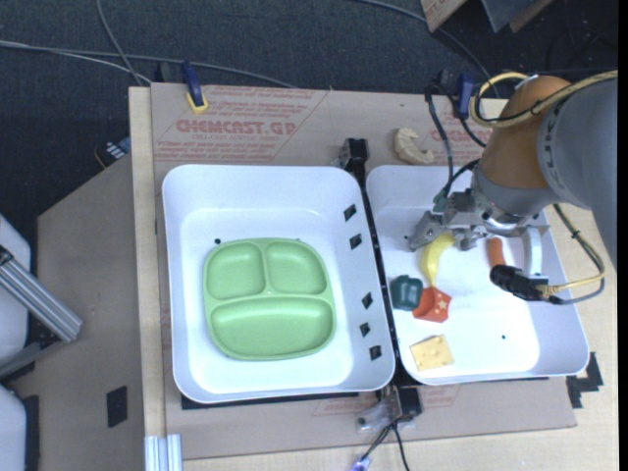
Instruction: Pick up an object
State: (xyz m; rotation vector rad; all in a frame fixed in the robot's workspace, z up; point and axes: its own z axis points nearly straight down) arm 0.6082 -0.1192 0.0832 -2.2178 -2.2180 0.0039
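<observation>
While the yellow banana-shaped toy (435, 256) lies in the upper middle of my right-hand shallow white bin (559, 346), my gripper (453, 226) sits directly over its top end, low in the bin; I cannot tell from this slanted angle how my jaws stand or whether the toy is between them. I judge the pick as not yet done: the banana looks to be resting on the bin floor, so closing on it and lifting are what remain. Just right of it lies a small orange cylinder (497, 251), and below it a teal block (406, 290) touches a red toy with a yellow star mark (432, 305). Nearer the front edge sits a flat tan cracker-like square (431, 352). Across the divider, the left-hand white bin (186, 199) holds a pale green three-compartment plastic tray (268, 298). Beyond the bins, a beige curved piece (414, 145) rests on the cardboard-covered bench (250, 116).
</observation>
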